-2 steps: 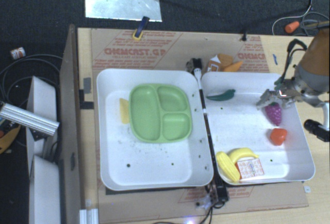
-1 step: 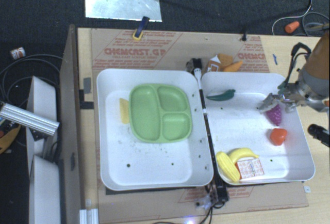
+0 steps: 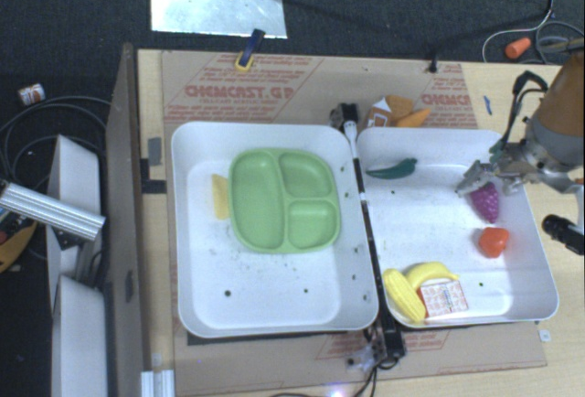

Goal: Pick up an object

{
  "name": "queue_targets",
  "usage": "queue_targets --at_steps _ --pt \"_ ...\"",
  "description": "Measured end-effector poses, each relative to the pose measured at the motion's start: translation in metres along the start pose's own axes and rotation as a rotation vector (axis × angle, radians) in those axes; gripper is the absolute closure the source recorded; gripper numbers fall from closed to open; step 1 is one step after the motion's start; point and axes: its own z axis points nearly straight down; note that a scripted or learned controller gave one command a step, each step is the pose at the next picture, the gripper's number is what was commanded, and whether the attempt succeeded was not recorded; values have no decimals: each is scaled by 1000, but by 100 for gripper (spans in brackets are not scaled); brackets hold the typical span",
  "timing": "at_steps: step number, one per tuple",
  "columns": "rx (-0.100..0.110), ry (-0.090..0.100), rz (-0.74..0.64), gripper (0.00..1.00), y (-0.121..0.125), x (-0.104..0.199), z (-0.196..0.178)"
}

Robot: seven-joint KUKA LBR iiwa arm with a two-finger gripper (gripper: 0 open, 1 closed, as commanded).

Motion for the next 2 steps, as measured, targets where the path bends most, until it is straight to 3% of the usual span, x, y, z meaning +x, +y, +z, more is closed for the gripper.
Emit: queue_targets --at_steps 1,2 --pt "-1 0 0 0 10 0 -4" --pt "0 0 2 0 -1 0 -25"
